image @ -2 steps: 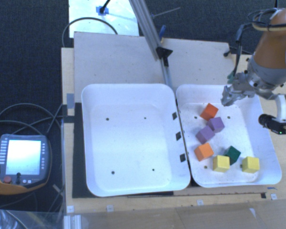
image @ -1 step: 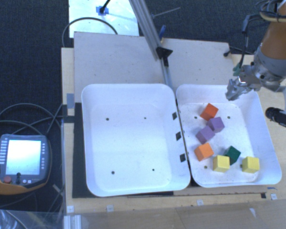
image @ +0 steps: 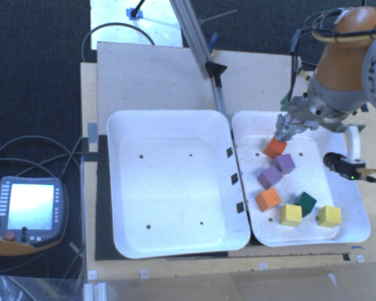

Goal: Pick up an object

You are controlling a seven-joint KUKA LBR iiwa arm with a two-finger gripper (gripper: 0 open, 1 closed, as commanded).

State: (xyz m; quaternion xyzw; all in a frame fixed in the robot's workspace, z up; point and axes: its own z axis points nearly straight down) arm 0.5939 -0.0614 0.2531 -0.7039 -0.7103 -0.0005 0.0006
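The gripper hangs over the far part of the right bin. I cannot tell if it is open or closed. An orange block sits just under it, very close. Nearer to us lie two purple blocks, then another orange block. Two yellow blocks and a green block sit at the near side. The left bin is beside it.

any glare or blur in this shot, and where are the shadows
Camera view: glare washes out the pendant screen and the pale panel at top; the white bins look bright; blocks cast soft short shadows; the tool is slightly blurred above the orange block.
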